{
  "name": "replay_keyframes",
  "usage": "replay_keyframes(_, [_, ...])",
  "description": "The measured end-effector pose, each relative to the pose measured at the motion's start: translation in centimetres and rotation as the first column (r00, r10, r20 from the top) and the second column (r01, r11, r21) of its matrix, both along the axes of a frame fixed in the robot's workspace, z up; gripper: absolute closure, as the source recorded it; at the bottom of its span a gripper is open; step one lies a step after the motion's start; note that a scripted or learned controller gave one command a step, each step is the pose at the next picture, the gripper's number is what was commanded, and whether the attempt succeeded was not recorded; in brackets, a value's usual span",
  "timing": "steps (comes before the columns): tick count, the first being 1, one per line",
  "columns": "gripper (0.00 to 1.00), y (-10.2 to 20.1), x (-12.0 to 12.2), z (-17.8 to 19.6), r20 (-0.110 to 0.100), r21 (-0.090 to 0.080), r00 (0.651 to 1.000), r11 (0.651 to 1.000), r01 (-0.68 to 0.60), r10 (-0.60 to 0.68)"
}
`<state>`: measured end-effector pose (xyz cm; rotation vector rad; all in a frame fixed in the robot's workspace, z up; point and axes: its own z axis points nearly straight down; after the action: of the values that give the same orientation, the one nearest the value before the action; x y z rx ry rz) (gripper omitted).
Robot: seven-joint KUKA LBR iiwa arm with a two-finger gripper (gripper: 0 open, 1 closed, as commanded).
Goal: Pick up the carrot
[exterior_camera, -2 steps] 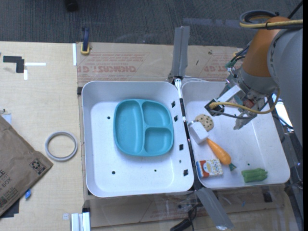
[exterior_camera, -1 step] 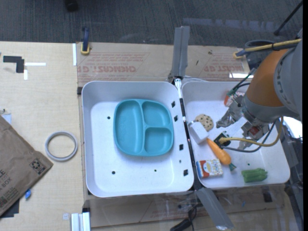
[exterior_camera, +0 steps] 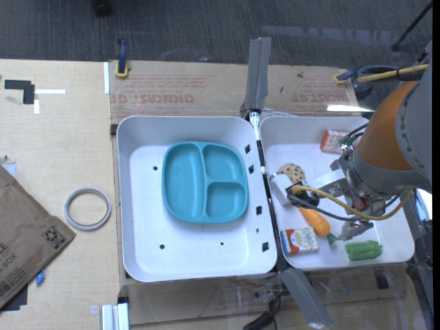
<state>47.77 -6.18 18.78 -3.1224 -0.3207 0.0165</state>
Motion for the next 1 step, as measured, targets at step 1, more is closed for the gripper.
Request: replay_keyframes(1, [0.00, -3.40, 0.09, -10.01, 0.001, 0.003, 1.000, 1.000, 0.003, -0.003])
